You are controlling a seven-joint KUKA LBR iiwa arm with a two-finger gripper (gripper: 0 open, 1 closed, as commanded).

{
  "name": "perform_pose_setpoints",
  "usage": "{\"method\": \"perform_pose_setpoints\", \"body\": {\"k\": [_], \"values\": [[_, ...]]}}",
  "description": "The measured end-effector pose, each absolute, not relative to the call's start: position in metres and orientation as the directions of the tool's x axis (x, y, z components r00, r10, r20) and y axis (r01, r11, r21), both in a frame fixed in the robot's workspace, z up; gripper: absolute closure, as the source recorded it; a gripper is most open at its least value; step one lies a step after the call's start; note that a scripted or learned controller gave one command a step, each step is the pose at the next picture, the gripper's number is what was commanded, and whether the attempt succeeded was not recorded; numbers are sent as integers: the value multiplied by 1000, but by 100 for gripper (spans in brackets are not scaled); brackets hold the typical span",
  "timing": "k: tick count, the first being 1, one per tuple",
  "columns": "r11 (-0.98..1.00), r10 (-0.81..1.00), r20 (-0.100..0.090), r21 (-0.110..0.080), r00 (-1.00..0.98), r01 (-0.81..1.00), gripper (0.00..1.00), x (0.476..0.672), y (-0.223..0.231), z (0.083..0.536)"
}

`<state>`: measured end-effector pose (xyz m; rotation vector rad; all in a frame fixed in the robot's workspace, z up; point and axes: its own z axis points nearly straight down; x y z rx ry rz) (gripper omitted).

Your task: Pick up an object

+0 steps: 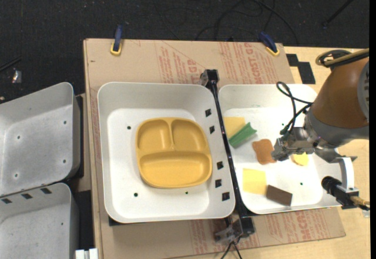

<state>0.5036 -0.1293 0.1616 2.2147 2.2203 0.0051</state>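
Note:
The right bin [258, 96] holds a pale yellow wedge [234, 124], a green stick [242, 135], an orange-brown piece [264, 151], a yellow square [254, 181], a dark brown block [278, 194] and a small yellow piece [300, 160]. My gripper [284, 151] hangs low in this bin, just right of the orange-brown piece and left of the small yellow piece. Nothing shows between its fingers. The grey arm with its orange band enters from the right.
The left bin [117, 134] bears a yellow divided tray [174, 152]. A black divider [222, 143] runs between the bins. Grey metal panels [35, 134] lie off the bench to the left. Blue-and-yellow clamps [117, 40] grip the bench's far edge.

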Motion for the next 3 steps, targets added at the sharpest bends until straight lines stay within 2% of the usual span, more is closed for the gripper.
{"method": "perform_pose_setpoints", "body": {"k": [2,3], "values": [[3,1000,-2,6,-3,1000,100,508,-131,244],[7,1000,1,1,-7,1000,100,516,-85,237]]}}
